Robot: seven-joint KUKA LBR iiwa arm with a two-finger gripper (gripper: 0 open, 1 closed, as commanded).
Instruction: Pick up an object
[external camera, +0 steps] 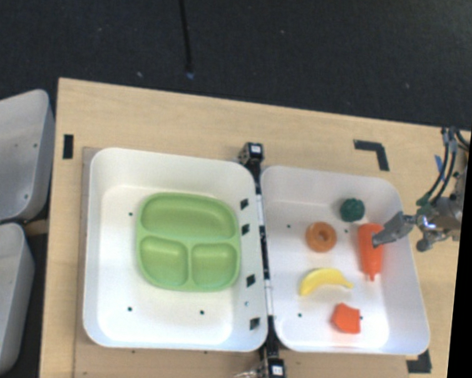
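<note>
Five toys in right bin [402,327], gripper [408,231] beside carrot [370,250], finger state unclear, green plate [188,242] in left bin [95,295].

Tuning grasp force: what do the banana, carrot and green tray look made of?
Banana: likely moulded plastic toy; flat, even yellow with a slight sheen. Carrot: probably the same; solid orange, smooth, no natural texture. Green tray: looks like rigid matte plastic; one uniform colour with rounded moulded compartments. Hard or soft cannot be told from this view.
</note>
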